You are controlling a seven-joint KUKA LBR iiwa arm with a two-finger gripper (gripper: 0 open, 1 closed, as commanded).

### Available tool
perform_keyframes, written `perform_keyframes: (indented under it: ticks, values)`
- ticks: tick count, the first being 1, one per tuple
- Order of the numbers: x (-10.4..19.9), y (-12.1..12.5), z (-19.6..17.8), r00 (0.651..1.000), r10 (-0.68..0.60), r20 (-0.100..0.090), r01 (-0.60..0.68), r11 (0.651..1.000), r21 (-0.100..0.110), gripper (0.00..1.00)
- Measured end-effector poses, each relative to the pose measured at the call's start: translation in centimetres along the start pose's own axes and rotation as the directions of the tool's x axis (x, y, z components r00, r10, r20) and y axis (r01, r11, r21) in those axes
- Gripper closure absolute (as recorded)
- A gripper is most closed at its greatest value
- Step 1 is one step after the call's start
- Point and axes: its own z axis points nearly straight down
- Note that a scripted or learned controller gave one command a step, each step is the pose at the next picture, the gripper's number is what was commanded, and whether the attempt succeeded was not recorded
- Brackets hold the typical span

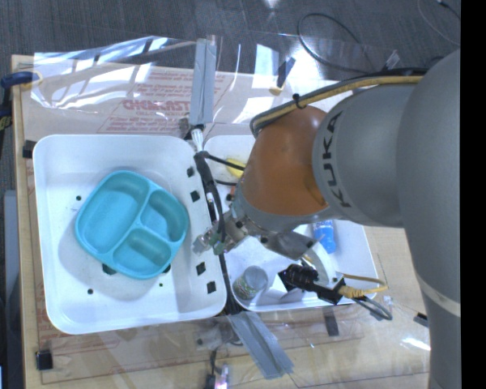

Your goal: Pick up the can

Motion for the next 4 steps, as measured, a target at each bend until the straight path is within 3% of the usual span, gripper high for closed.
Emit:
perform_keyframes:
  ticks: [1,2,3,4]
  values:
    - [1.2,1.7,0.0,0.991,-0.134,0.001,0.134,0.991,0.000,1.00]
    - [-5.6,4.7,0.1,0.999,-0.037,-0.001,0.037,0.999,0.004,1.00]
    - [-12.1,-1.5,-3.9,0.992,0.124,0.000,-0.124,0.992,0.001,1.00]
    - [-12.2,-1.4,9.6,0.823,-0.568,0.004,0.568,0.823,0.003,1.00]
